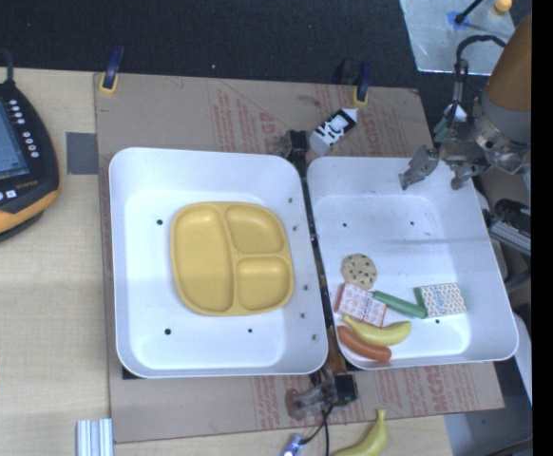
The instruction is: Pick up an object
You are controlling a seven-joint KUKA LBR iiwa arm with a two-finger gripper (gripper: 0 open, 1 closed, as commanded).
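Observation:
My gripper (pixel 440 175) hangs over the far right corner of the right bin (pixel 409 221), fingers spread apart and open, nothing between them. Near that bin's front lie a round cookie (pixel 359 271), a pink patterned packet (pixel 355 304), a green stick (pixel 397 304), a small patterned box (pixel 441 299), a banana (pixel 379 332) and a red sausage (pixel 363 346). All of them sit well in front of the gripper.
The left bin (pixel 134 255) holds a yellow divided plate (pixel 231 256). A teach pendant (pixel 6 160) rests on the bench at the left. A second banana (pixel 367 437) lies in front of the bins, and a black-and-white item (pixel 333 129) behind them.

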